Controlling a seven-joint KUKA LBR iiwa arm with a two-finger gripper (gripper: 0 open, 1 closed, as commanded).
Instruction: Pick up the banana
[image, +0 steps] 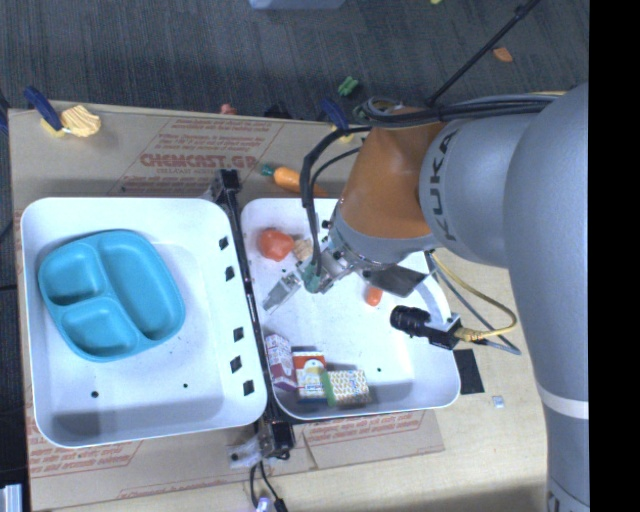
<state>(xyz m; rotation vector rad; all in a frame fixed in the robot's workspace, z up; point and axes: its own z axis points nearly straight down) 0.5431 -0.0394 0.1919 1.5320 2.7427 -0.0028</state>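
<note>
The pincer (317, 274) hangs low over the upper middle of the right bin (440, 385), so tucked under the orange-banded wrist that I cannot tell whether it is open or closed, and nothing can be seen held in it. The banana (303, 250) seems to be the pale yellowish sliver just beside the pincer on its upper left, mostly hidden, though that reading is uncertain. The chief risk is a wrong grab: a red round fruit (275, 243) lies right next to that sliver, and closing a little off-line would probably catch it or nudge the banana against the bin wall. A small orange piece (372, 295) sits near the wrist. The boxes (330, 382) at the near wall and the blue tray (110, 292) in the left bin (50, 420) are well apart.
</note>
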